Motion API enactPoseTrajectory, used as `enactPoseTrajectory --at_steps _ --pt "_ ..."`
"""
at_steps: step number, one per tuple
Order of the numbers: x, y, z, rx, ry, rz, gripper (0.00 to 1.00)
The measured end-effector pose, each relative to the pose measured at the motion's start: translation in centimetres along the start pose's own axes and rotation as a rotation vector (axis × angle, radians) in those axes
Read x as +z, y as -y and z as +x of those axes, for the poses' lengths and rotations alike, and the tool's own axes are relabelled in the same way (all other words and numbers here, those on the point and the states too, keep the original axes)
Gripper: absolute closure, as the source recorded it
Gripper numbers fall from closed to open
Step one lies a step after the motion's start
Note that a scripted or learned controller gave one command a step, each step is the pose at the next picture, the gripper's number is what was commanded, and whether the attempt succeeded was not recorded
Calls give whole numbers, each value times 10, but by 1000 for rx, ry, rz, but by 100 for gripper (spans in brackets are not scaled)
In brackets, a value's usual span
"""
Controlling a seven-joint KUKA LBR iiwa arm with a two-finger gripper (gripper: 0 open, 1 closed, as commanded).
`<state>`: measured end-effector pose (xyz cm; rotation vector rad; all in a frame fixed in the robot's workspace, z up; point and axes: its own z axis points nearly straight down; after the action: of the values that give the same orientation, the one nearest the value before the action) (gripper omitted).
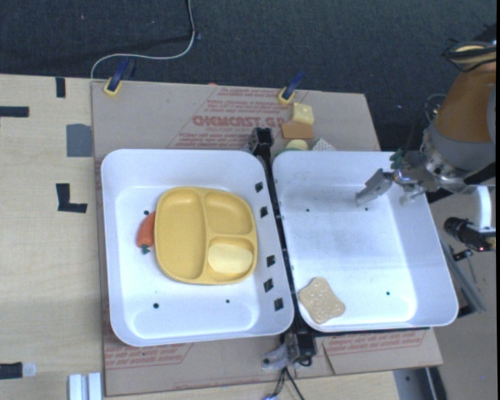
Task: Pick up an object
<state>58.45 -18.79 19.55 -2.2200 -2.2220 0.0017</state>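
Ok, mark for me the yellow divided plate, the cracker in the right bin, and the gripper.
yellow divided plate (190, 223): camera view, on its large left compartment.
cracker (321, 300): camera view, on its speckled top face.
gripper (372, 192): camera view, at its fingertips over the right bin.

We are seeing 2 clamps (114, 83) gripping the cardboard sheet (225, 115), and a white cable (186, 23) trailing over dark carpet (317, 23).

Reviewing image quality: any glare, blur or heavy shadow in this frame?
Camera view: even, soft lighting; the right bin floor shows mild sheen but no blown-out glare; the gripper looks slightly blurred; the yellow plate and cracker are reasonably sharp, casting faint shadows.
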Motion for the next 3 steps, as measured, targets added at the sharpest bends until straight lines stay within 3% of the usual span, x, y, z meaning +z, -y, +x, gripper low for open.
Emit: enactPoseTrajectory --at_steps 1,2,3 --pt "116 -14 57 -4 0 -1 0" --pt "111 -70 93 -4 0 -4 0" --pt "111 -79 92 -2 1 2 0"
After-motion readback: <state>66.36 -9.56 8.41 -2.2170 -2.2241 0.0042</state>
